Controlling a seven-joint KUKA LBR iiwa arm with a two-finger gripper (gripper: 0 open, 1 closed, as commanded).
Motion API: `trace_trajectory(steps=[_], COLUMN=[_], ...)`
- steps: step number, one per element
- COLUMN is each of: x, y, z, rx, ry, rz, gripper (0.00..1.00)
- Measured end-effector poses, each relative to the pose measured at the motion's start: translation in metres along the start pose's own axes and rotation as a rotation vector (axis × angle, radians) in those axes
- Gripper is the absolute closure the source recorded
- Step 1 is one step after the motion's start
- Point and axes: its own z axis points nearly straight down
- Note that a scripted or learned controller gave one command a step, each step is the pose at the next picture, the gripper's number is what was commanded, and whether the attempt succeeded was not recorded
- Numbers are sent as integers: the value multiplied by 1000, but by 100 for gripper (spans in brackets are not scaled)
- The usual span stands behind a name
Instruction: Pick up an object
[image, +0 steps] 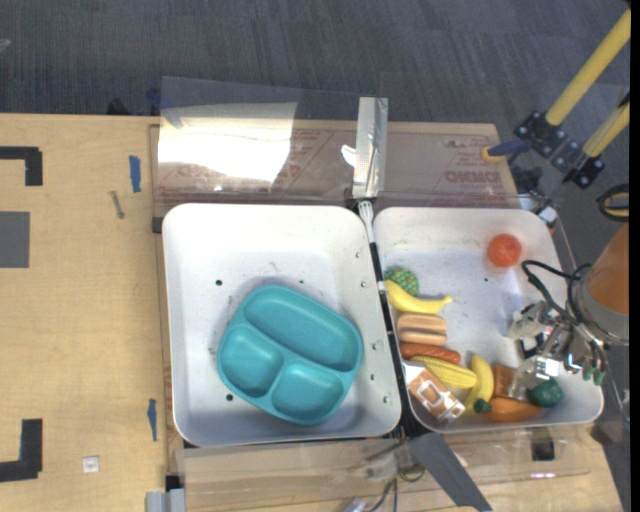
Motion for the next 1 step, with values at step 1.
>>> trace_trajectory(steps=[1], x=[-5], y=[0], z=[2], rx=[-1], ry=[15], rz=[-15], gripper=[0])
